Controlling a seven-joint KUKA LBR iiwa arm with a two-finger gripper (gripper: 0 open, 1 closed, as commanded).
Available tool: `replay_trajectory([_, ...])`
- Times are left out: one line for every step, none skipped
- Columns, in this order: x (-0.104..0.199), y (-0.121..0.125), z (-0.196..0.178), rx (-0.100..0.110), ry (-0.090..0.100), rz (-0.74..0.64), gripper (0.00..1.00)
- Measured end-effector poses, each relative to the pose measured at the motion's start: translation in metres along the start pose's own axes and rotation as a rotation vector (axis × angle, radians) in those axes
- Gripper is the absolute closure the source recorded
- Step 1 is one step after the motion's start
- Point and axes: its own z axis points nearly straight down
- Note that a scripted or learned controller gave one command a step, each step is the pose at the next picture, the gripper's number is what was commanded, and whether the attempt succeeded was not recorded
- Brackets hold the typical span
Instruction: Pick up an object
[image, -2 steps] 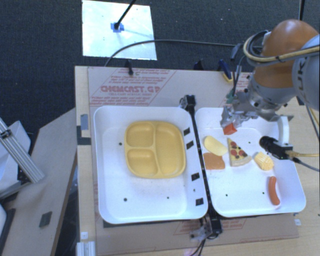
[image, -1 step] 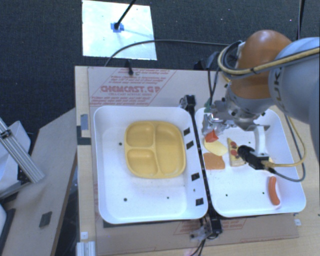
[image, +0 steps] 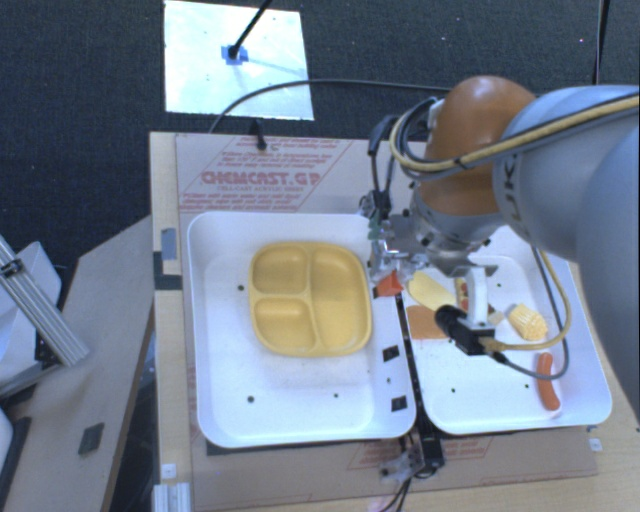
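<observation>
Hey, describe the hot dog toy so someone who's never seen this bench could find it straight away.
Start at the right-hand white bin, the one the grey arm reaches over. Go to its near right corner, where the hot dog toy lies alone on the bin floor. It is a thin orange-red stick, unlike the stubby yellow corn cob just above it.

a reflective square sheet (image: 237, 60) lies beyond the printed cardboard (image: 262, 175).
</observation>
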Motion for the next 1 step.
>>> replay_trajectory([0.0472, -0.0219, -0.0109, 0.0, 0.001, -0.001, 1.0])
